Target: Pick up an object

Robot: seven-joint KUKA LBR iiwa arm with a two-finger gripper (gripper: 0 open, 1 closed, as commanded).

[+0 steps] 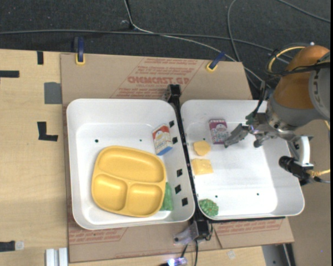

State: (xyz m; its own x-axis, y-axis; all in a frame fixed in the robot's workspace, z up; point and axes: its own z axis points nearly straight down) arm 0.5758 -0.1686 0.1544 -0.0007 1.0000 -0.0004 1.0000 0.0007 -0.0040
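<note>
The jaws (233, 138) hang over the right bin (266, 204), just right of a purple carton (217, 130); I cannot tell if they are spread. Two yellow pieces (202, 157) lie near it. A yellow tray (129, 180) fills the left bin (80, 148).
</note>
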